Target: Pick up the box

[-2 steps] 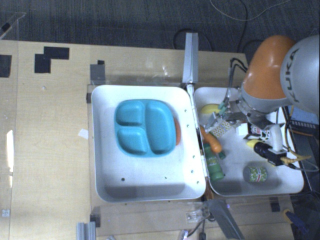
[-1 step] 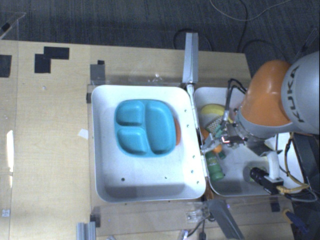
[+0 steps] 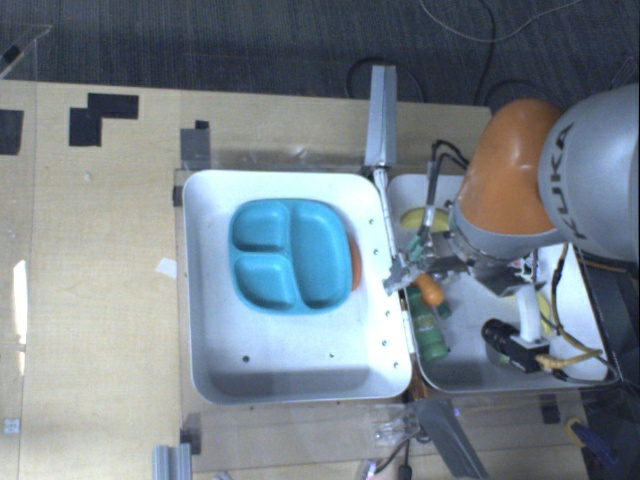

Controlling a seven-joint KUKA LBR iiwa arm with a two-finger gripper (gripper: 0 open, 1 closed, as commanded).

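1. Box: I cannot tell which of the things in the right bin (image 3: 470,373) it is. The arm (image 3: 590,168) covers much of that bin, and nothing clearly box-shaped can be made out there.
2. The gripper (image 3: 412,268) sits low at the left side of the right bin, close to the wall that divides the two bins. From this slant its metal parts blur together, so I cannot tell whether it is wide, narrow or holding anything.
3. Just beside the gripper, toward the near edge, lies a small orange item (image 3: 430,290). A green bottle (image 3: 430,330) touches it and runs along the bin's left wall.
4. On the far side of the gripper a yellow thing (image 3: 415,218) shows in the bin's upper left corner.
5. Above the gripper is the orange band (image 3: 510,168) of the wrist, with the grey arm reaching in from the right. Black and yellow cables (image 3: 545,353) hang under it.
6. The left bin (image 3: 280,368) holds a blue divided tray (image 3: 290,253) in its far half. An orange sliver (image 3: 356,265) peeks out from under the tray's right edge.
7. Both bins rest on the pale bench (image 3: 90,298), and a metal post (image 3: 381,118) stands behind their shared wall.
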